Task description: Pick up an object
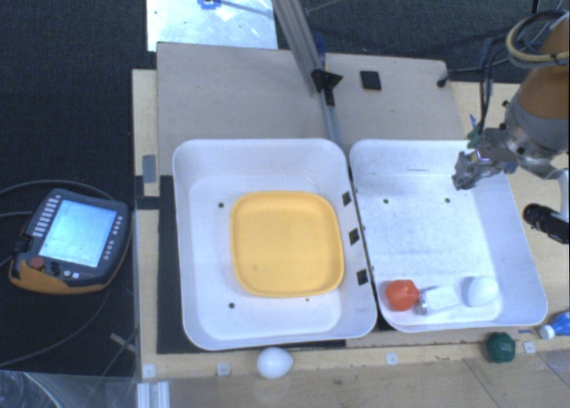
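The right-hand shallow white plastic bin [441, 219] served as the landmark for everything here. Along its near edge lay three small things in a row: a small red-orange rounded object [400, 294] toward the bin's near-left corner, a white egg-shaped object [482, 290] toward its near-right corner, and between them a small pale bottle-like piece [437, 299], lying flat and touching or almost touching the red one. The task did not say which object to take, so any of them would do.

The two-finger gripper [465, 173] hung at the far-right edge of this bin, well apart from the three objects. It was small and dark in the camera view, and it could not be told whether it was released or clenched; nothing could be seen held in it.

All three objects looked light and probably hard plastic. The egg shape was smooth and round, so it would likely slip or roll away if pinched off its middle. The red object seemed the better choice, taken across its widest part, but its neighbour stood close on one side. The bin wall near the row left little room.

To the left of the landmark bin sat a second white bin [200, 219] holding a square yellow plastic plate [287, 242].
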Robot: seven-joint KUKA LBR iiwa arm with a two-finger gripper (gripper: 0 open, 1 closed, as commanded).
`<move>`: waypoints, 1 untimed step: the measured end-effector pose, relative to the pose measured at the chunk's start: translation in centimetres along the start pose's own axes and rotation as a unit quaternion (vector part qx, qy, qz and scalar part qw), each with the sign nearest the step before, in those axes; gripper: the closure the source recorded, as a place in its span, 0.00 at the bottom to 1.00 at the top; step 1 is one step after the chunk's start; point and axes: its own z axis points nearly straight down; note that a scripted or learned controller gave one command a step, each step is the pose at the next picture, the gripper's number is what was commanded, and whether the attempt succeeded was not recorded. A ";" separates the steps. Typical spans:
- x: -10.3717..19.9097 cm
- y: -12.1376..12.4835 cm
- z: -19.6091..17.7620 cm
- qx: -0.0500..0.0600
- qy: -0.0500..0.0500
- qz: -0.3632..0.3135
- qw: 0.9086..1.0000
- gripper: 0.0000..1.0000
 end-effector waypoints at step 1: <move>5.9 2.1 0.1 0.000 0.000 -0.001 1.000 1.00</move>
